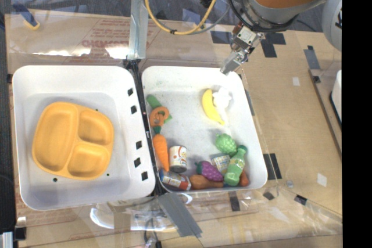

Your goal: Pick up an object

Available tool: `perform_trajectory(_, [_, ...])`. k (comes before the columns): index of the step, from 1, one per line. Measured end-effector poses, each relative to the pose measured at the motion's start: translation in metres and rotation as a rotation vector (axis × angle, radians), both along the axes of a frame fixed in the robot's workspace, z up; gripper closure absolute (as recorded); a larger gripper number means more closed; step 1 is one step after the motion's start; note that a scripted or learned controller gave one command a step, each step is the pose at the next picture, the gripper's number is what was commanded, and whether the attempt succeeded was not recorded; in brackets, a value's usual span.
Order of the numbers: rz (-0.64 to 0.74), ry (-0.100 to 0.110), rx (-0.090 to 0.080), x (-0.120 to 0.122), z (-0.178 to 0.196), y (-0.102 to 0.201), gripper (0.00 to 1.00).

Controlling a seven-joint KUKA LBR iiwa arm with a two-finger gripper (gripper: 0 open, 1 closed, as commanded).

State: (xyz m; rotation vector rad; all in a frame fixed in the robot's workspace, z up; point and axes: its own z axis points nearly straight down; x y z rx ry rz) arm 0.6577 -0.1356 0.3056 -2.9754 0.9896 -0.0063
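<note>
Camera view: gripper (pixel 231 64) hangs over the right bin's (pixel 250 119) far rim; finger state cannot be told. Nothing seen held. Banana (pixel 210 107) lies in that bin, touching a white lump (pixel 222 99). Carrot (pixel 160 151) near divider. Yellow tray (pixel 72 139) in left bin (pixel 23 125).

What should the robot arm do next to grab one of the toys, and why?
Probably lower the gripper a little toward the banana. The gripper hangs at the far rim of the right bin with nothing between its fingers, and the banana lies just below it, apart from the crowded toys at the near edge.
</note>
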Motion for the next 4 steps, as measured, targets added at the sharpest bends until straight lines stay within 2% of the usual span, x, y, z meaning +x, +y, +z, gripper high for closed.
perform_trajectory(1, [0.035,0.014,-0.001,-0.043,-0.065,0.027,1.00])
perform_trajectory(2, [0.447,-0.005,-0.005,-0.012,-0.001,-0.023,1.00])
perform_trajectory(3, [0.454,0.010,0.003,-0.030,-0.076,0.058,1.00])
perform_trajectory(4, [0.439,-0.003,-0.008,-0.006,-0.024,-0.053,1.00])
